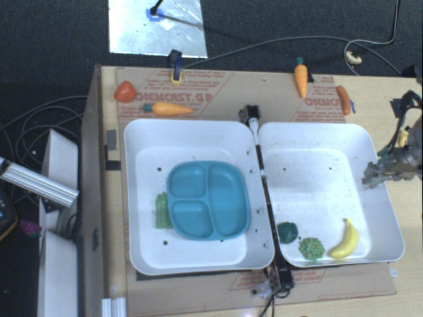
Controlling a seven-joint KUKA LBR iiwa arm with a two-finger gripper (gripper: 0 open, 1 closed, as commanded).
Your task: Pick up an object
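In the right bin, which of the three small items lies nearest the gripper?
The yellow banana, at the bin's lower right; the green broccoli and dark green piece lie farther left from the gripper.

You only get the tip of the arm, since the frame's right edge chops off the rest, and the gripper is too blurry and small for you to read its fingers. The blue plate covers part of the green piece tucked against its left side, so you can't tell what it is. The dark green lump beside the broccoli is too small to identify.
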